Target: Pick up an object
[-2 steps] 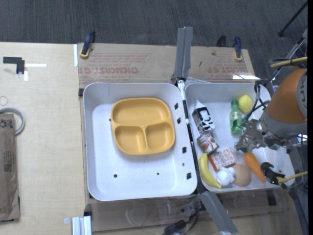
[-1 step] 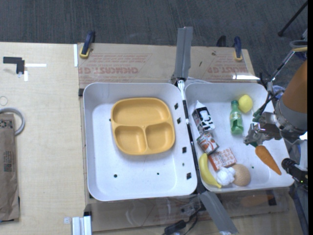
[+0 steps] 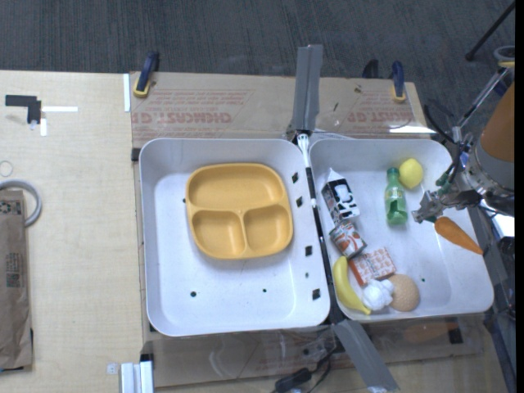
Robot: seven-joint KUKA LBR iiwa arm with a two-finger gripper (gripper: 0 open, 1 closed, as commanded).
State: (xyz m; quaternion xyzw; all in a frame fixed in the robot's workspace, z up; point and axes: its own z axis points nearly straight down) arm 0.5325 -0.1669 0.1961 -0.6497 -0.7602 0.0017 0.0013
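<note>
Camera view: looks down at a slant on a bench (image 3: 65, 178) with two shallow white bins side by side.
Left bin (image 3: 164, 301): holds a yellow divided plate (image 3: 240, 210), lying flat toward the back.
Right bin (image 3: 458, 289): holds all the small things.
Arm: reaches in from the right, with the gripper (image 3: 431, 207) low over the right bin's right side.
Fingers: too small and dark to judge; whether they are open or closed cannot be told.
Carrot (image 3: 457, 234): lies slanted just beside the gripper tip, near the right wall; no grip on it is visible.
Lemon (image 3: 410, 173): near the back, just beside the green bottle (image 3: 395, 203).
Black-and-white carton (image 3: 340, 201): along the left wall, with a small can (image 3: 347, 239) below it.
Banana (image 3: 347, 289): front left corner, beside a red packet (image 3: 375, 263), a white ball (image 3: 377, 295) and a tan round object (image 3: 404, 293).
</note>
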